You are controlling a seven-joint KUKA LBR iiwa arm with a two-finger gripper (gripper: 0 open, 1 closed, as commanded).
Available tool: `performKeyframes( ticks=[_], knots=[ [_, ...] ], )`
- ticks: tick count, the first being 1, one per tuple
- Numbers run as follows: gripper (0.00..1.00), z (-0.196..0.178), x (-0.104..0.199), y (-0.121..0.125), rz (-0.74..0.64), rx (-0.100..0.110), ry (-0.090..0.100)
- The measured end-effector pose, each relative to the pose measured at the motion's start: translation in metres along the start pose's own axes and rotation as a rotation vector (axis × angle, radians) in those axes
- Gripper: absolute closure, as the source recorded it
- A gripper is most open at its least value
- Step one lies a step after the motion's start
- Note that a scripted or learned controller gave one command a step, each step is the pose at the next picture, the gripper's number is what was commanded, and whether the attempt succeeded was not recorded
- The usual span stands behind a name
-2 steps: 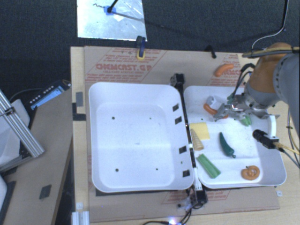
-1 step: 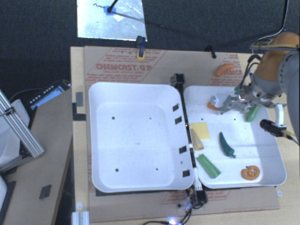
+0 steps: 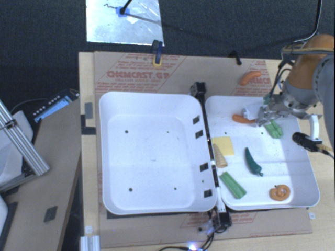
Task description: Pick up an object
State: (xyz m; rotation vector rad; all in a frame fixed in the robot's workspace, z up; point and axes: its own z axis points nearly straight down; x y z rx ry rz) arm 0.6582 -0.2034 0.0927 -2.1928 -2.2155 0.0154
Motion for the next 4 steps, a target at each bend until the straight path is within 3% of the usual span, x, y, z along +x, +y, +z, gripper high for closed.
performKeyframes(
  ticks=[1, 2, 3, 4],
  knots=[
    [1.0, -0.163, -0.002, 0.01, 0.005, -0.046, -0.018],
    [1.0, -0.327, 0.0, 0.004, 0.005, -0.045, -0.018],
    [1.0, -0.453, 0.007, -0.027, 0.005, -0.043, -0.017],
    [1.0, -0.442, 0.028, -0.077, 0.006, -0.028, -0.01]
  ],
)
